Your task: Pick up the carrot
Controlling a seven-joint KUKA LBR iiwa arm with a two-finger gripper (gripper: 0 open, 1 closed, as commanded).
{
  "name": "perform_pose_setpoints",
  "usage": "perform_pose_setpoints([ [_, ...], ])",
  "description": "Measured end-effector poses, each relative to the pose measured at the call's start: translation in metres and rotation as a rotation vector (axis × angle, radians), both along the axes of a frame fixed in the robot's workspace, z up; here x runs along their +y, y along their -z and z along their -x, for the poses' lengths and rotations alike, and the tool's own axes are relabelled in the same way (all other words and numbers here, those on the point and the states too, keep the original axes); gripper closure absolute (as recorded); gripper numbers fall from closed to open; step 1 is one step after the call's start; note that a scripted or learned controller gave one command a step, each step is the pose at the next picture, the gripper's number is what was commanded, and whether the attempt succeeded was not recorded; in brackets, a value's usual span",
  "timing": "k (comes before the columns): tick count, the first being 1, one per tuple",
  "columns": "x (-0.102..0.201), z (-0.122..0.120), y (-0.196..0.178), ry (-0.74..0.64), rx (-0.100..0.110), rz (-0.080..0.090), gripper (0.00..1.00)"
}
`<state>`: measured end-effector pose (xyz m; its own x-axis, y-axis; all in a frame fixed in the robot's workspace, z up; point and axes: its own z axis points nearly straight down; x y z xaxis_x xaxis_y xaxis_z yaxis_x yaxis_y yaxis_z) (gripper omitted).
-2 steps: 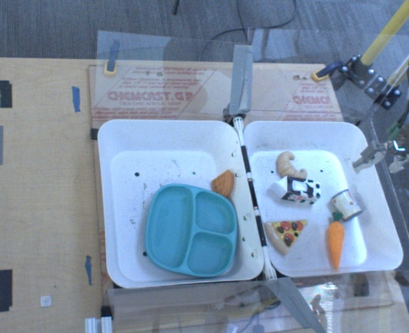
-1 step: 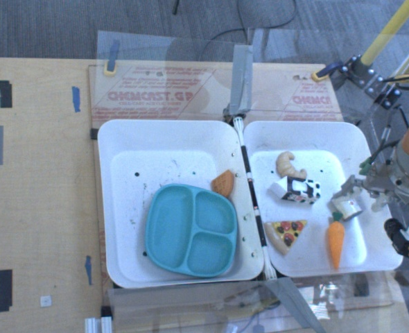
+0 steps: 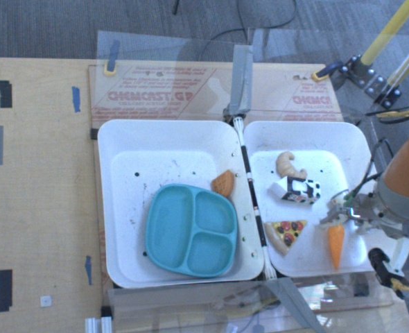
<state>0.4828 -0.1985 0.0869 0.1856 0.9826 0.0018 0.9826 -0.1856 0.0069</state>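
Note:
The orange carrot lies in the right bin near its front right corner, thick end away from me and tip toward the front edge. My gripper reaches in from the right and hovers at or just above the carrot's thick end. The grey wrist with its orange band covers the bin's right wall. Whether the gripper touches the carrot is unclear.
In the right bin, a pizza slice toy lies left of the carrot, with a black-and-white cow toy and a tan croissant farther back. The left bin holds a teal divided plate and a brown pastry.

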Motion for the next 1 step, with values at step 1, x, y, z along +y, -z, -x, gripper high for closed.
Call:
perform_pose_setpoints([
  [1, -0.0061, 0.0004, -0.0086, 0.008, -0.002, 0.01, 1.0],
])
